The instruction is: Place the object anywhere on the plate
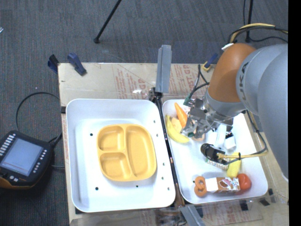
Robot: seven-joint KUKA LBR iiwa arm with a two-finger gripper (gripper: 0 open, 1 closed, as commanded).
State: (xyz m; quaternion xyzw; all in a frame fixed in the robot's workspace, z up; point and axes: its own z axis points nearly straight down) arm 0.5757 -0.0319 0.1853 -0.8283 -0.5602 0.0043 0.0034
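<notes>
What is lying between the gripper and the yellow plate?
In the camera view, a banana and the two bins' adjoining rims lie between the gripper and the yellow plate.

plate (pixel 127 152) in left bin (pixel 77 126)

Two white bins (pixel 84 126), one yellow plate (pixel 126 152), one banana (pixel 175 132), one carrot (pixel 180 112).

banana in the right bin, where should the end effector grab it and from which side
Probably at the middle of the banana, coming straight down from above. It lies flat against the left wall of the right bin, curving along it, so a side approach looks blocked. The carrot and the end effector crowd its upper end; the lower curve looks freer.
</notes>
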